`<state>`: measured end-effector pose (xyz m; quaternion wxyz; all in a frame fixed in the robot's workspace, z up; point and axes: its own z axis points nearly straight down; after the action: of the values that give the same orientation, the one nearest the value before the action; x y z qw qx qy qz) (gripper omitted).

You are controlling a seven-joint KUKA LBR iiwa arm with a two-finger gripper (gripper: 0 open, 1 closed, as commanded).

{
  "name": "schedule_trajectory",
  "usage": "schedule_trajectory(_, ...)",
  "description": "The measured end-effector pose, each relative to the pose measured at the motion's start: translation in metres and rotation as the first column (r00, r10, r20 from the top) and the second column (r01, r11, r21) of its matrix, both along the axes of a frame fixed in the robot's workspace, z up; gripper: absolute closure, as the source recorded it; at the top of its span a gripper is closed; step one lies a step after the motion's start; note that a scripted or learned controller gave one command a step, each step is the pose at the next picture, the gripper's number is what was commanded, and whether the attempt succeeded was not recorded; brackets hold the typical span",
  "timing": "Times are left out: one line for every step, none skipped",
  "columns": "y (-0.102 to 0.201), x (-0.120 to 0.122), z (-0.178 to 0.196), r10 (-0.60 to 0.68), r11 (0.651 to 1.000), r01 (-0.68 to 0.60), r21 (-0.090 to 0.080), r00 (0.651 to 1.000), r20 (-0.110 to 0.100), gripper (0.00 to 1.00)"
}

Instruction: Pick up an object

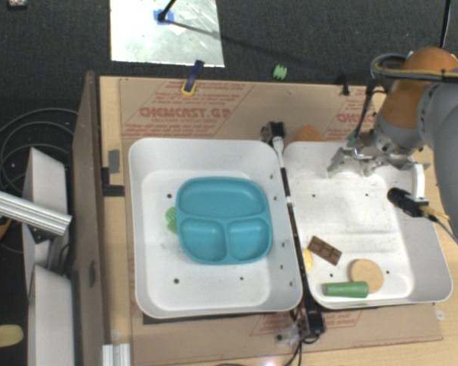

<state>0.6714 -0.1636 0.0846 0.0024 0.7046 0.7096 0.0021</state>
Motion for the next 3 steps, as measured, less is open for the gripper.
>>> schedule_trajectory(0.053, -0.05, 0.0, 0.0, 1.0, 0.0, 0.003, 1.0, -0.009, 0.0)
schedule_trajectory(0.0, 0.001, 0.05, -0.007, 1.0, 0.007, -0.004, 1.0, 0.005, 0.0)
schedule_trajectory(0.014, -0.003, -0.002, -0.002, 1.0, 0.002, 0.001, 1.0, -0.007, 0.0)
